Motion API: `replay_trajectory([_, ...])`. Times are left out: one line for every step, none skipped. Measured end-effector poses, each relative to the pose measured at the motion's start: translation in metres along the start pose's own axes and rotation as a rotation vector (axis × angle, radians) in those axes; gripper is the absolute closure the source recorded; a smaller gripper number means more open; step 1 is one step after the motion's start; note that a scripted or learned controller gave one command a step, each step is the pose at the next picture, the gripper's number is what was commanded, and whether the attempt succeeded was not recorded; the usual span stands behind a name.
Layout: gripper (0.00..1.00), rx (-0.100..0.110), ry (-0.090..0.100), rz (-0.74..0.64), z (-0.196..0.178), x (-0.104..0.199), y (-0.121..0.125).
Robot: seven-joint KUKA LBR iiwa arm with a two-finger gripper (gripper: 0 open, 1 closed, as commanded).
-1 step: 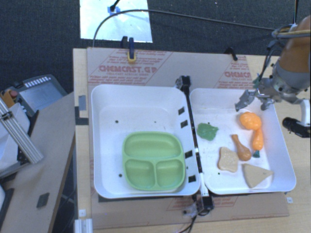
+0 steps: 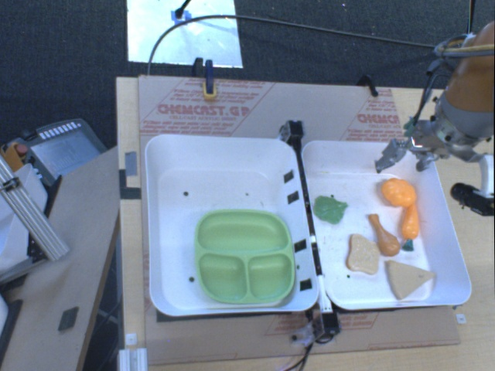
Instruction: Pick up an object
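Probably light, stiff and slick: orange [image 2: 398, 192] just beside carrot [image 2: 410, 222]; best pinched across its round middle. Jaws [image 2: 405, 154] spread, grasping nothing.

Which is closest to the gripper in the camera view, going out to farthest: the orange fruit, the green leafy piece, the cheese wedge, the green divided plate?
From the gripper:
1. Orange fruit, right bin, just below it.
2. Green leafy piece, right bin's left side.
3. Cheese wedge, right bin's near corner.
4. Green divided plate, left bin.

Dark carpet floor [image 2: 62, 45], wood bench [image 2: 85, 230] w/ cardboard sheet [image 2: 255, 103], white paper [image 2: 183, 22]
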State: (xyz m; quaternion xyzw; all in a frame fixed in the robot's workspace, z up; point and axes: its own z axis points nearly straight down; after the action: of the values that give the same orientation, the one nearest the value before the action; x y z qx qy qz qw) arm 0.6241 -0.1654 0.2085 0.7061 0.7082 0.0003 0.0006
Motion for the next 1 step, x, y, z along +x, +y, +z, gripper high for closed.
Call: replay_trajectory([0.00, 0.003, 0.001, 0.001, 0.0424, -0.0007, 0.0011])
